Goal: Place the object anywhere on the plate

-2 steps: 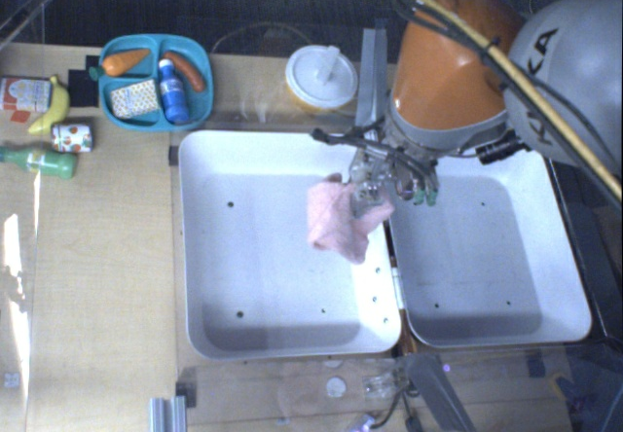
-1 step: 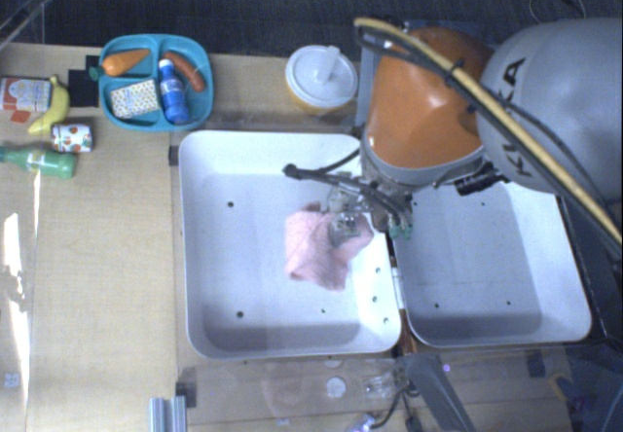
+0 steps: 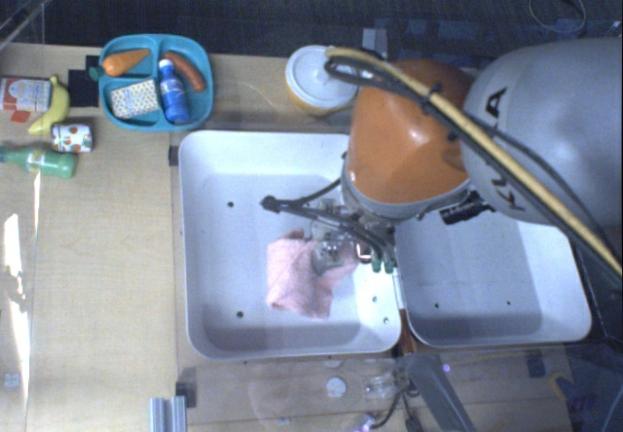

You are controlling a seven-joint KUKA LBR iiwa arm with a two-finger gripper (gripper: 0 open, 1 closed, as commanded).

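The grey arm point(image 3: 545, 128), with its orange band point(image 3: 404, 143), is reaching in from the right and hanging over the left white bin point(image 3: 209, 226), where the end effector point(image 3: 336, 253) is sitting low over the right edge of a crumpled pink cloth point(image 3: 300, 276). The cloth is lying on the bin floor, toward the bin's near right part, and the end effector's metal parts are overlapping it; whether the cloth is actually being gripped cannot be told from this angle. The right white bin point(image 3: 506, 294) is lying just beside the left one, partly under the arm. On the wooden surface point(image 3: 97, 274) behind the left bin, a blue divided plate point(image 3: 200, 80) is carrying toy food and a small blue bottle point(image 3: 173, 94). A yellow-rimmed white bowl point(image 3: 310, 78) is standing to its right, and a toy banana point(image 3: 51, 107), a small can point(image 3: 71, 137) and a green bottle point(image 3: 39, 162) are lying at the far left.
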